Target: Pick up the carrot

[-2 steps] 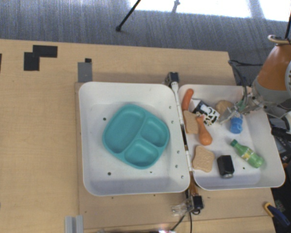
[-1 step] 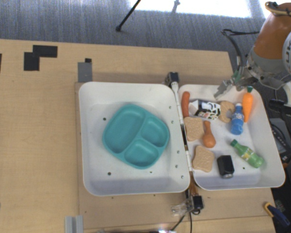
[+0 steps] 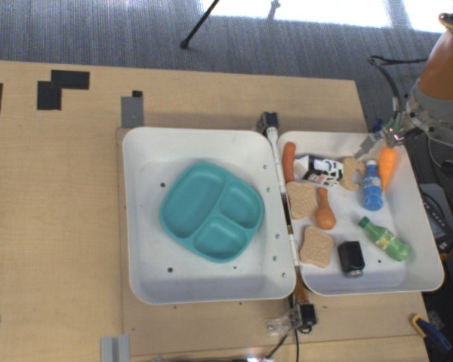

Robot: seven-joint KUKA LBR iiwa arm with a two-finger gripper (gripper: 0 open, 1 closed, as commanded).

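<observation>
- Two shallow white bins sit side by side on a pale wooden bench (image 3: 53,202), seen from above at a slant.
- Left bin (image 3: 147,277): holds a teal divided plate (image 3: 211,211), turned at an angle.
- Right bin (image 3: 430,270): crowded with small items.
- Carrot (image 3: 389,164): orange, tapered, lying near the far right corner of the right bin. Its long axis runs roughly from the far rim toward the near side, tilted slightly, with the thick end farthest from the viewer.
- Just beside the carrot, on its left, lies a blue bottle (image 3: 372,187), close enough that they look to be touching.
- Other items in the right bin: a reddish sausage (image 3: 288,161) along the left wall, a black and white carton (image 3: 321,170), two slices of toast (image 3: 302,199), a green bottle (image 3: 385,240), and a small black object (image 3: 351,257).
- Grey arm with an orange band enters from the upper right. Its hand (image 3: 389,133) hovers at the far right rim, just above the carrot's thick end.
- Hand state: the tip is small and blurred, so whether it is wide or narrow cannot be told. Nothing is visibly held.
- Judgement: the carrot lies directly below and slightly toward the viewer from the hand, so a short descent is what remains, with the blue bottle crowding one side.
</observation>
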